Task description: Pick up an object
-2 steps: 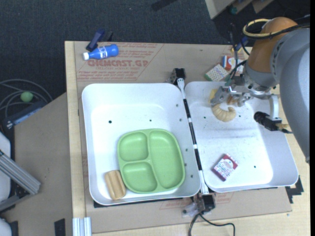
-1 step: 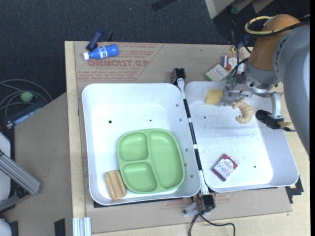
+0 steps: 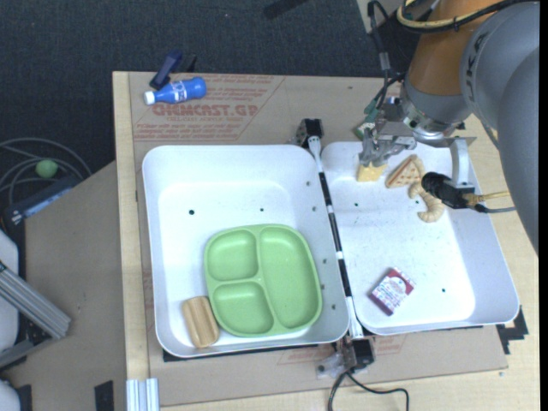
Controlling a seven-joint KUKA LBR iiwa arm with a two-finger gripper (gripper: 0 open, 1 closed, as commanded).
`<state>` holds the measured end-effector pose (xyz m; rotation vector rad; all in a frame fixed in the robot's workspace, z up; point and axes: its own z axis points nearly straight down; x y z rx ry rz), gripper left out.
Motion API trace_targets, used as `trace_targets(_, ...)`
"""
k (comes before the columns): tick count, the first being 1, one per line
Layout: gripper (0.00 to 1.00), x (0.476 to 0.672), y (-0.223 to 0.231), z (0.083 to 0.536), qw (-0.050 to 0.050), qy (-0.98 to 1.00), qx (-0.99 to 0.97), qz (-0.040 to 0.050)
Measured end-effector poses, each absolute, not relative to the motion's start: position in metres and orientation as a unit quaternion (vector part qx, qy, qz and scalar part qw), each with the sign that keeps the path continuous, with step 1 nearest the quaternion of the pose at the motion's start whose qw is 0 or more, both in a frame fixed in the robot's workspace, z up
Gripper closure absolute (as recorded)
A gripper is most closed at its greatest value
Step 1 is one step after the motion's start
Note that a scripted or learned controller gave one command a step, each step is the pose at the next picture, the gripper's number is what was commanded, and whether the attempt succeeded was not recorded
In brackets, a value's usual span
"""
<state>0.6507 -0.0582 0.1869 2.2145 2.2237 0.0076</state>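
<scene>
My gripper [image 3: 373, 151] hangs over the far left corner of the right bin [image 3: 479, 264], directly above a small pale yellow block [image 3: 370, 173] and touching or nearly touching its top. Just right of the block lies a toy pizza slice [image 3: 402, 174]. A tan curved pastry piece [image 3: 428, 207] sits a little nearer, toward the bin's middle. A red packet [image 3: 391, 290] lies near the right bin's front edge. Nothing is visibly lifted off the bin floor.
The left bin [image 3: 171, 195] holds a green divided plate [image 3: 261, 278] and a tan block [image 3: 199, 321] at its front left. A blue and white bottle [image 3: 175, 91] lies on the bench behind the bins. The grey arm [image 3: 505, 67] fills the upper right.
</scene>
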Motion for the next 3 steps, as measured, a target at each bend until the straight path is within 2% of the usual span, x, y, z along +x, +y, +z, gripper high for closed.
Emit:
trace_targets(1,0.0,0.649,-0.06,0.185,0.001,0.707,0.707,0.0002)
trace_targets(2,0.0,0.665,-0.117,0.084,-0.001,0.707,0.707,-0.0014)
trace_targets(3,0.0,0.667,-0.141,0.1,0.002,0.707,0.707,0.0004)
